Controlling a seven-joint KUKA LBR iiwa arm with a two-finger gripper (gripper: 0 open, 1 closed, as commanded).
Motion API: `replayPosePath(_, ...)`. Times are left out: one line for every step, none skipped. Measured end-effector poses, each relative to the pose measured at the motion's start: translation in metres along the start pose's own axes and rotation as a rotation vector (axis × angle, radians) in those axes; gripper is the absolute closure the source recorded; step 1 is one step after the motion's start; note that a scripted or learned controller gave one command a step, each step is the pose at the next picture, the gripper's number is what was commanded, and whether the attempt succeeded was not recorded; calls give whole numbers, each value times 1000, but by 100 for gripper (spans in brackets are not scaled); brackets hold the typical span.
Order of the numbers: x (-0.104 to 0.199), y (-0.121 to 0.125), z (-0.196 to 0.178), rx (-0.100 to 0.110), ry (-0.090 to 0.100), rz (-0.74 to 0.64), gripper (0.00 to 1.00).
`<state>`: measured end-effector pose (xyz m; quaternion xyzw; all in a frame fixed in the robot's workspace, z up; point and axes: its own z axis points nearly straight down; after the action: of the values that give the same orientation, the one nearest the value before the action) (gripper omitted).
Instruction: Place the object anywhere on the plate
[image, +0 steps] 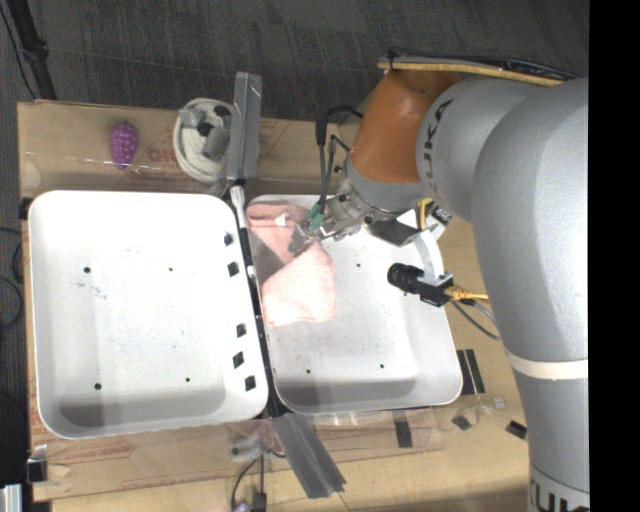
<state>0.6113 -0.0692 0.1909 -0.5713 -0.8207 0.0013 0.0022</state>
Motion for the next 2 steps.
replayPosePath(1, 0, -41, -2, -1, -7, 100)
replayPosePath(42, 15, -46, 0, -1, -413, 100)
